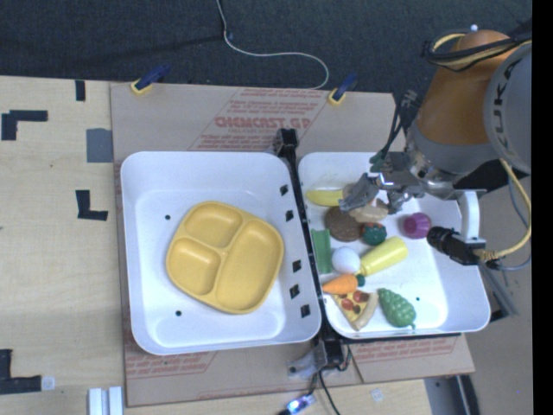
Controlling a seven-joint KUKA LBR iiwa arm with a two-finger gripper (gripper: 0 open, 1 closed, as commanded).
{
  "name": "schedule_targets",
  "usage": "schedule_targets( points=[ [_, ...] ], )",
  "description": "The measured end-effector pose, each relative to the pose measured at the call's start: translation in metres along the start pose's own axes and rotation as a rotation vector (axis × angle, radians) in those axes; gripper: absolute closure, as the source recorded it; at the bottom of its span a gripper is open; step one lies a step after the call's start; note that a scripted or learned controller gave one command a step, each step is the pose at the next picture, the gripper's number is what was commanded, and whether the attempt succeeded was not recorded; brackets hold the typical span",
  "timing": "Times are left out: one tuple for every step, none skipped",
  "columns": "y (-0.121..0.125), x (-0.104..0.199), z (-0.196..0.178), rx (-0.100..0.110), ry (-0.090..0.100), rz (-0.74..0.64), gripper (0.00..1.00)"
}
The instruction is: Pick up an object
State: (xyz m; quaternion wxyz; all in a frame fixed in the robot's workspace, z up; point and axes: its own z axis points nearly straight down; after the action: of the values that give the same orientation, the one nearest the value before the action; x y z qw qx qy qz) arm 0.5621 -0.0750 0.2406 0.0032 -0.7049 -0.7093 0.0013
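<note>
My gripper [373,199] hangs over the upper middle of the right bin [458,309], its grey fingers spread just above a tan piece and a brown round cookie [343,227]. Nothing shows between the fingers. Around it lie a yellow banana [322,197], a small dark green item [374,234], a purple onion [416,225], a yellow corn cob [384,256], a white egg [346,258], a carrot [340,285], a pizza slice [354,306] and a green bumpy fruit [397,308].
The left bin [147,188] holds a yellow divided plate [225,256]. A black divider [298,223] with clips runs between the bins. A green strip [321,251] lies by the divider. The arm's orange and grey body [467,102] looms over the right bin's far corner.
</note>
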Motion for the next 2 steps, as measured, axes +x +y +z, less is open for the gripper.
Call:
schedule_targets(
  points=[
    [-0.030,0.051,0.017,0.003,-0.001,0.001,1.00],
    [-0.046,0.109,0.012,0.001,-0.001,-0.002,1.00]
  ],
)
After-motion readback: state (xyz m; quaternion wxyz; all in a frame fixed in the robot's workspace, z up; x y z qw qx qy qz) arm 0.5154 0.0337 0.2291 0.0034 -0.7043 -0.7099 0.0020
